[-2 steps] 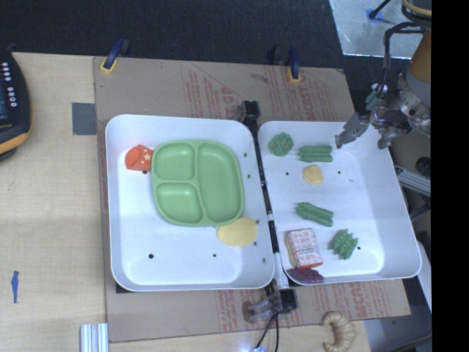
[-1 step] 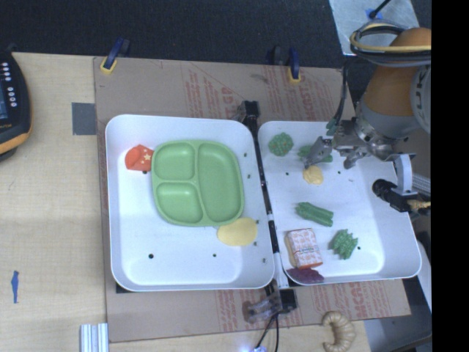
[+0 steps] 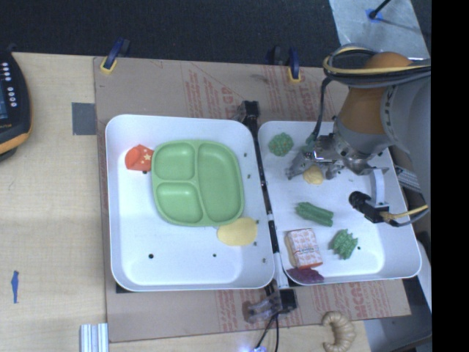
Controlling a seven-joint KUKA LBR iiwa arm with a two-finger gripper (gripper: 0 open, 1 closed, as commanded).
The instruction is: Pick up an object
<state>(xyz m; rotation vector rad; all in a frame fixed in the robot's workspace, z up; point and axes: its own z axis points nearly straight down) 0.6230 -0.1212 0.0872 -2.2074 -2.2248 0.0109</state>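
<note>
Pincer (image 3: 314, 163) low in right bin (image 3: 396, 266), directly over small yellow piece (image 3: 314, 176); likely target. Piece sits at fingertips, not seen clamped. Finger gap: cannot tell. Relative to yellow piece: green pod (image 3: 314, 213) just below, broccoli floret (image 3: 280, 144) up-left, boxed snack (image 3: 303, 248) further below. Box label unreadable. Cardboard print under bins too faint.

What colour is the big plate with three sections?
The divided plastic plate is light green, in the camera view.
</note>
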